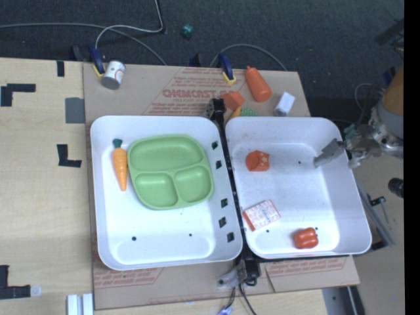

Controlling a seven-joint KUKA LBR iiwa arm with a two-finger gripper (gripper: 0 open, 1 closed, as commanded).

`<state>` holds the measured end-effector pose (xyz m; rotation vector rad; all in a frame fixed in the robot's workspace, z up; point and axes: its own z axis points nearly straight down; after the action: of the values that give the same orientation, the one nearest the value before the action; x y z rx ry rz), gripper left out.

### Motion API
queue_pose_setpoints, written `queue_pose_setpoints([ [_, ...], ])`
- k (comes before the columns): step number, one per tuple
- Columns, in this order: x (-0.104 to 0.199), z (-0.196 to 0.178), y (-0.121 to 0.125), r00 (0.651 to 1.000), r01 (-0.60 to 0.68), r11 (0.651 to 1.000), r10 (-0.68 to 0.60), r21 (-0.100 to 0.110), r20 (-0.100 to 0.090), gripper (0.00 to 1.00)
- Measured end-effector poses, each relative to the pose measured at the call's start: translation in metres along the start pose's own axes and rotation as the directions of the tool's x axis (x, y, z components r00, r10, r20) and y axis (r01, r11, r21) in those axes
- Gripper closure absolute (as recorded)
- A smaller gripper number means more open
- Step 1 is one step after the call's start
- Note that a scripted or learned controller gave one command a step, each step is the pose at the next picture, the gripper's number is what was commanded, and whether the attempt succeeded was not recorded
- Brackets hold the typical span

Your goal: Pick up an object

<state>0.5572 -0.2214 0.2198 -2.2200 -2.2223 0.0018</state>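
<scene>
The right bin [341, 195] holds three things. An orange-red block [257, 161] lies at its upper left, a red-and-white packet [261, 214] near its lower left, and a red rounded fruit [304, 238] by the front wall. My gripper [326, 155] hangs over the bin's upper right part, close to the right rim, reaching in from the right. It is well apart from the block and holds nothing that I can see.
The left bin [105, 202] holds a green divided plate [172, 170] and a toy carrot [119, 165]. Behind the bins lie an orange bottle [258, 84], a white cube [285, 102], a small orange piece [233, 100] and a tin [113, 74].
</scene>
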Motion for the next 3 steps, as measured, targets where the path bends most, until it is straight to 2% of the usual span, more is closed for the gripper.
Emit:
queue_pose_setpoints([
  [1, 0.078, 0.105, 0.013, 1.000, 0.001, 1.000, -0.001, 0.003, -0.003, 0.00],
  [2, 0.124, 0.134, 0.059, 1.000, 0.002, 1.000, -0.002, -0.004, -0.001, 0.00],
  [3, 0.117, 0.134, 0.075, 1.000, 0.001, 1.000, -0.001, -0.003, -0.001, 0.00],
])
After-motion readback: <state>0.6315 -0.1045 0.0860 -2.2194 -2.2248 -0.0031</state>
